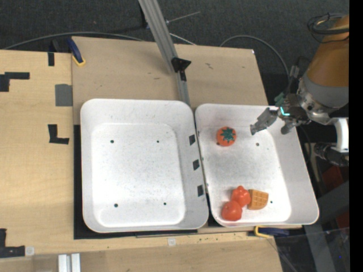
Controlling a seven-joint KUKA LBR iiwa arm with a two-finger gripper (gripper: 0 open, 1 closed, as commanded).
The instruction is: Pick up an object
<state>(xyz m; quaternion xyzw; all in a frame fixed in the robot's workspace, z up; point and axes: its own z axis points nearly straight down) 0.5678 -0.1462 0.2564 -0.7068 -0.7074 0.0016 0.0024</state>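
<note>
Best to bring the spread-fingered, seemingly empty gripper [273,121], poised over the shallow white right-hand bin [295,152], leftward and down squarely onto the small round orange-red toy tomato with green top [226,136], well apart from the red and waffle-coloured pieces [244,202] near the front rim.

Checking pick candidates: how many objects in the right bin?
3, maybe 4. Tomato near the far left; waffle and red pieces touching at the near edge. The red pieces may be two items.
</note>
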